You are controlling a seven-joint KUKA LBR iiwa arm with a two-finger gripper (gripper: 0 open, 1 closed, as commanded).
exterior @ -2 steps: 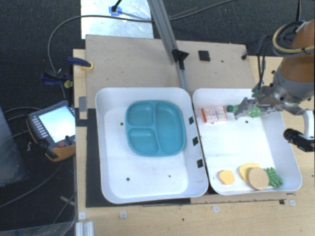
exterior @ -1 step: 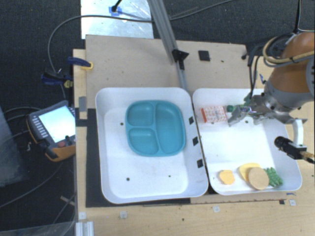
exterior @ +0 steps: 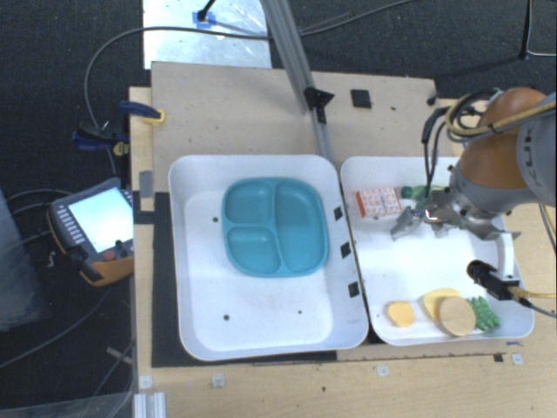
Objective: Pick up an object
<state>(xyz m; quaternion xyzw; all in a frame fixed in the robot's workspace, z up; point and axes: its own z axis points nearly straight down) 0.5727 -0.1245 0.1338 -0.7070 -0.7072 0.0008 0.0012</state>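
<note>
— Grey gripper [exterior: 406, 225] in the right bin [exterior: 383, 259]: fingers spread, holding nothing?
— Yes. Its tips hang just below the box [exterior: 378, 202], a small red-and-white carton lying flat near the bin's far wall.

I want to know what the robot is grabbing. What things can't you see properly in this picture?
- End effector in the camera view: small and blurred, so I cannot tell if it grips anything.
- Green object beside the red-and-white box: mostly hidden behind the arm's wrist.
- Green leafy piece: partly covered by the tan round piece.
- Robot arm: cut off by the right edge.
</note>
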